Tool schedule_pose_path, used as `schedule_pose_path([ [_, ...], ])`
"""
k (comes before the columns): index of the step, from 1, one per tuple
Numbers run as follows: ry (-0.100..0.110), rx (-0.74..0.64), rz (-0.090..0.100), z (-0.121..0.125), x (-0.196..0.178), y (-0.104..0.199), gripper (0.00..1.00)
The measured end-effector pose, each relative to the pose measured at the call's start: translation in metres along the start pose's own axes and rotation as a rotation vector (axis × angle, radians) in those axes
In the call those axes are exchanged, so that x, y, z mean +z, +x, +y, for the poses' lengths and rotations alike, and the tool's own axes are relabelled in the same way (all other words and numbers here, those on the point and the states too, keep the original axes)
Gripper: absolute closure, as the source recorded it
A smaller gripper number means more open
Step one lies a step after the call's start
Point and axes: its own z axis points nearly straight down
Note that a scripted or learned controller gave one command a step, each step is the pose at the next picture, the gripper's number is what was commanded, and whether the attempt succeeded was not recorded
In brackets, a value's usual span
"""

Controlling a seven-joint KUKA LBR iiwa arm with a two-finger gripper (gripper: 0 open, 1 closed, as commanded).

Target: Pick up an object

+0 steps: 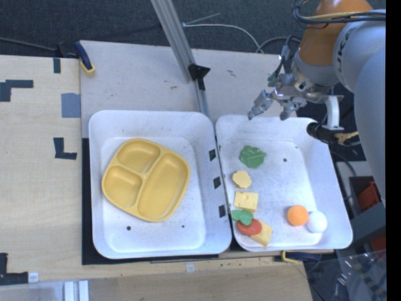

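From above, the arm comes in on the right and its hand (274,107) hangs over the far rim of the right bin (326,168), fingers spread apart with nothing between them.

Below it, in that bin, the pickable things lie loose on the white floor. Closest to the hand is a green leafy piece (252,156), on its own near the middle. Towards the near edge sit a small yellow round piece (242,179), then a yellow block (246,200), then a heap of green, red and yellow bits (250,226) touching one another. Off to the right, an orange ball (297,215) rests against a white ball (317,221).

The left bin (100,187) holds a yellow divided plate (146,178), well apart from the hand.

These look like small toy foods, so I'd judge them light, rigid and not fragile, though smooth enough to slip. The green leafy piece seems the easiest target: it stands clear of its neighbours, and pinching across its narrower width should do. The balls could roll away, and the heap would be awkward to separate.
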Motion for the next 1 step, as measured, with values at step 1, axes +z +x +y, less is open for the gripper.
schedule_pose_path([
  [1,0.001,0.000,0.001,0.0049,0.0185,0.0115,0.00],
])
